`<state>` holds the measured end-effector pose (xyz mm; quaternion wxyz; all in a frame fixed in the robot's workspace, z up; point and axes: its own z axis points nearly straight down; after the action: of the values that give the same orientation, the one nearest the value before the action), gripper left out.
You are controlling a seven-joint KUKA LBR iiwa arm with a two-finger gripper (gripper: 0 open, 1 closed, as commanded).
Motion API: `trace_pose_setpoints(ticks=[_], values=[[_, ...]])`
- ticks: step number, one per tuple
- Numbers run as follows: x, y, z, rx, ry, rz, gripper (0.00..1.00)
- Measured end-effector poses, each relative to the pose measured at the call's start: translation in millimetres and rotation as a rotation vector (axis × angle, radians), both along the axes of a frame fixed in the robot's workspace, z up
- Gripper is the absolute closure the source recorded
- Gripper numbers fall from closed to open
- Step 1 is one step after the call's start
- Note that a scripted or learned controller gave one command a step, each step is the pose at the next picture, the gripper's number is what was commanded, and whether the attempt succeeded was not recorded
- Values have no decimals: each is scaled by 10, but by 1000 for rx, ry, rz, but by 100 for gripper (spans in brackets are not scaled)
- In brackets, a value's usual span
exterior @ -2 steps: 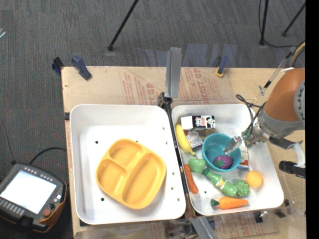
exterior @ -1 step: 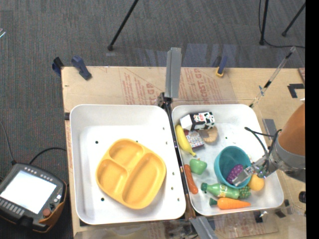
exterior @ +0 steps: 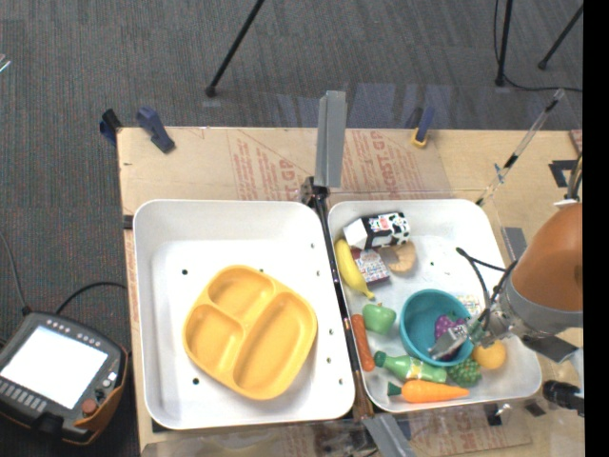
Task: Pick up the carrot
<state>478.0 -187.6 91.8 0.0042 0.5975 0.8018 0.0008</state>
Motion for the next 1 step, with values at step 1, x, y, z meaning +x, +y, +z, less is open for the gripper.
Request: trace_pose_setpoints(ticks=[1], values=[[-14,549,268,6,8,14,0]])
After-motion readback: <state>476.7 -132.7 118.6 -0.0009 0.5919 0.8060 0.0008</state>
